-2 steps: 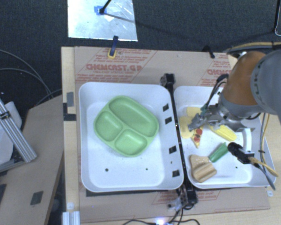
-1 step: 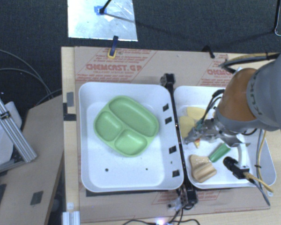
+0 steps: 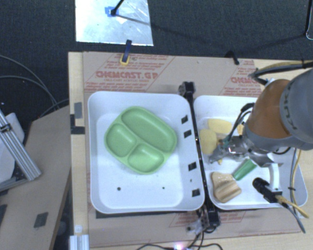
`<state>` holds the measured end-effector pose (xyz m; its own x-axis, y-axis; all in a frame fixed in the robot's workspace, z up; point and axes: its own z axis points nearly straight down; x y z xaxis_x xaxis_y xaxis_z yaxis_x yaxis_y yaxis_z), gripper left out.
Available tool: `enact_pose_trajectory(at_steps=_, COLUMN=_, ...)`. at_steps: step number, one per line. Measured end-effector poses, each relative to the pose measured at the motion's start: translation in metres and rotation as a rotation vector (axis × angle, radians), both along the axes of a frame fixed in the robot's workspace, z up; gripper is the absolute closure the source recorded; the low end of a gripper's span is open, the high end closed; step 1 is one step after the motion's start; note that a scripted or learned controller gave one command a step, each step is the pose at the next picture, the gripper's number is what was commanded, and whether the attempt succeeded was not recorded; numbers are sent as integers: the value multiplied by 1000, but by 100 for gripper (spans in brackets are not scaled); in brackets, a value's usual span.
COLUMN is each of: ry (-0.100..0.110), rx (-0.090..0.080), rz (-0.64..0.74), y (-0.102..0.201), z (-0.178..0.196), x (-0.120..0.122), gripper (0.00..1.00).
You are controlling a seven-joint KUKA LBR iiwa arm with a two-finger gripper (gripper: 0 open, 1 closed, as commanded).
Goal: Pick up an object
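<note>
STEP: descend to grasp | GRIPPER (image 3: 219,154): low in right bin (image 3: 297,191); you cannot tell finger state | TARGETS: pale yellow pieces (image 3: 211,132) just beyond the tips; green cylinder (image 3: 243,169) beside them; tan block (image 3: 225,186) nearer you | ADVICE: centre over one piece before closing; avoid bin divider (image 3: 194,139).

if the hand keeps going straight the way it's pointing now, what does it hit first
The hand points toward the left side of the right bin, low over it. First in that line is probably the pale yellow object, then the divider between the bins. Depth is hard to judge from above.
</note>
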<state>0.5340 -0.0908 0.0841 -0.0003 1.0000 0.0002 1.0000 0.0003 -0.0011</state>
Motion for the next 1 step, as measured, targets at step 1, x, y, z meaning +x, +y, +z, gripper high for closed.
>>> enact_pose_trajectory(at_steps=1, ry=-6, rx=-1, rz=4, y=-18, z=1, x=40, gripper=0)
